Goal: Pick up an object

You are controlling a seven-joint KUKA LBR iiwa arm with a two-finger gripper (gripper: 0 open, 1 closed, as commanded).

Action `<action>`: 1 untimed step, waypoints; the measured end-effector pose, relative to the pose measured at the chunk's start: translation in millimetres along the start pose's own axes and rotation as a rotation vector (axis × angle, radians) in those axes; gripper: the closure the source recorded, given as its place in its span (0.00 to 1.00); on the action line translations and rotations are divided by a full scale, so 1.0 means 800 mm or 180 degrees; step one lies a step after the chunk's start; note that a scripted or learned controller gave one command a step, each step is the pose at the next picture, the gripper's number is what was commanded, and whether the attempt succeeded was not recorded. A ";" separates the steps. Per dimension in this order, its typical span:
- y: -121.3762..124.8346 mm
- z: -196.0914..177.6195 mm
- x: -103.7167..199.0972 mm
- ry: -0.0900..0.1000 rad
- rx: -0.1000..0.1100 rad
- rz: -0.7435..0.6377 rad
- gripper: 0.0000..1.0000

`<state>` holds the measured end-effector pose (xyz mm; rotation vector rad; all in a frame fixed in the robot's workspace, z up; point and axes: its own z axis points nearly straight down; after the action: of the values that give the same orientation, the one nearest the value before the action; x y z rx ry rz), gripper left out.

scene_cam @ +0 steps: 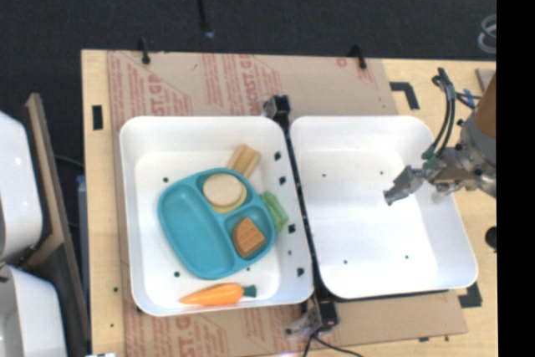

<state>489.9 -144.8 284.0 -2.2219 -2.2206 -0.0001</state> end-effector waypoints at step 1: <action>0.013 0.050 -0.027 -0.0001 0.0009 0.0005 0.00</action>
<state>500.1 -166.7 244.2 -2.2223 -2.2177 0.0033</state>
